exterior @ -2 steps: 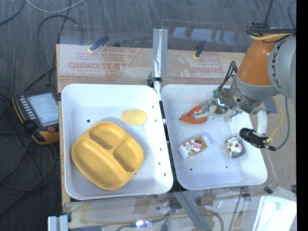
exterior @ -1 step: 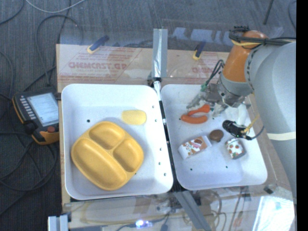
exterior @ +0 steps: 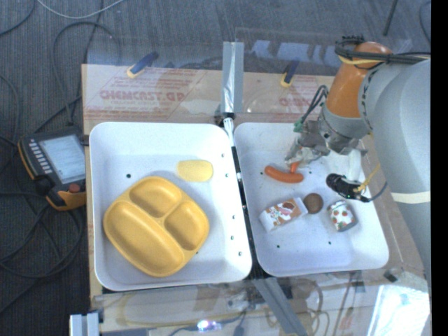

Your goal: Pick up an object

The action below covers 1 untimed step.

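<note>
The pincer (exterior: 300, 160) of the grey, orange-banded arm hangs low over the far half of the right bin (exterior: 316, 263) on the table; whether it is open or closed cannot be told from this angle, and nothing can be seen held in it. Just beside it, toward the near side and the view's left, lies a reddish sausage (exterior: 283, 176), its right end closest to the pincer. Farther toward the near side sit a small brown ball (exterior: 313, 202), a white packet with red print (exterior: 282, 213) touching or almost touching the ball, and a small white, red and green item (exterior: 341, 216). Well apart from the pincer, in the left bin (exterior: 105, 145), rest a yellow divided tray (exterior: 157, 224) and a pale yellow oval piece (exterior: 194, 170).
</note>
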### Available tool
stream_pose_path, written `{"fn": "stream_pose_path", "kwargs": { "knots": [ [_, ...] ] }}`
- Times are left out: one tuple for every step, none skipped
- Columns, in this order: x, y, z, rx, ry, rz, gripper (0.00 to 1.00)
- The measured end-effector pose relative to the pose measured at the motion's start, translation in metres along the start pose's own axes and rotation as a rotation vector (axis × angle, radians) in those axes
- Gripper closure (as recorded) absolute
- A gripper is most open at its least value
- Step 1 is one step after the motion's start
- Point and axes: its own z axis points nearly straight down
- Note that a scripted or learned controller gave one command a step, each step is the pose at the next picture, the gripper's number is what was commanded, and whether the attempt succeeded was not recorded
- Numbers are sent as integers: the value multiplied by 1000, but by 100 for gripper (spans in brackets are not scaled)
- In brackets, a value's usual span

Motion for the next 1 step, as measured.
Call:
{"fn": "stream_pose_path", "kwargs": {
  "knots": [
    [85,-28,-135,-3,7,-7,100]
  ]
}}
